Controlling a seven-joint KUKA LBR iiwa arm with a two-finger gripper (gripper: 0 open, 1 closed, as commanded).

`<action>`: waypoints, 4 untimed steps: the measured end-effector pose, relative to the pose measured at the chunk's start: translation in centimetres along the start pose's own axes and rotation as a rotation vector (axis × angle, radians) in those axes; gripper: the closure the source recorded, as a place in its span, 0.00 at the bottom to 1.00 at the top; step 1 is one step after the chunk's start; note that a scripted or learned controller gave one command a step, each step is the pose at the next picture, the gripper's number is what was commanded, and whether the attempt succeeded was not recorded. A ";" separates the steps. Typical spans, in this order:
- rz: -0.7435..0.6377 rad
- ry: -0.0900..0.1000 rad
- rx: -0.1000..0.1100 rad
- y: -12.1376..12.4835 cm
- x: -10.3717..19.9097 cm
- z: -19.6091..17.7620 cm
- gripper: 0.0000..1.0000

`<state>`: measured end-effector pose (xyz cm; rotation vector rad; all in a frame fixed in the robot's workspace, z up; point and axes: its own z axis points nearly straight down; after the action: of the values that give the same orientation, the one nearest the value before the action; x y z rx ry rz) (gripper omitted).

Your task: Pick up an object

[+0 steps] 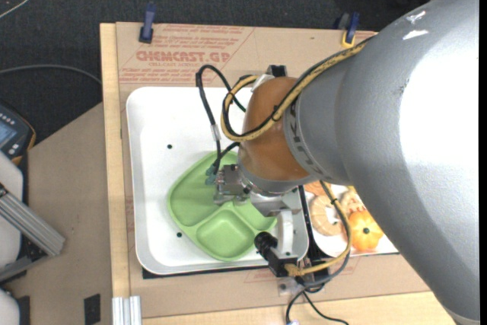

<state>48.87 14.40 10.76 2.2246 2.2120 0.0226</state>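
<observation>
A light green divided plate lies in the left white bin, toward its front right corner. The grey arm with its orange band reaches down over the plate's right side, and its wrist covers the gripper, which sits right above the plate's far right part. In the right bin, an orange and white object peeks out from under the arm.
The bins rest on a brown cardboard sheet held by two blue clamps at the back. Black and yellow cables loop from the wrist over the left bin. The large grey arm body covers most of the right bin.
</observation>
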 end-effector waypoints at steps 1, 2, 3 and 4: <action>-0.014 0.001 0.001 -0.7 5.9 -13.7 1.00; -0.006 -0.007 0.015 -0.8 5.4 -12.9 0.00; -0.011 0.002 -0.002 -0.5 8.5 -26.7 0.00; -0.002 -0.015 0.030 -1.3 6.2 -3.3 0.00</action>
<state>47.52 20.58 14.07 2.2303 2.2220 -0.0278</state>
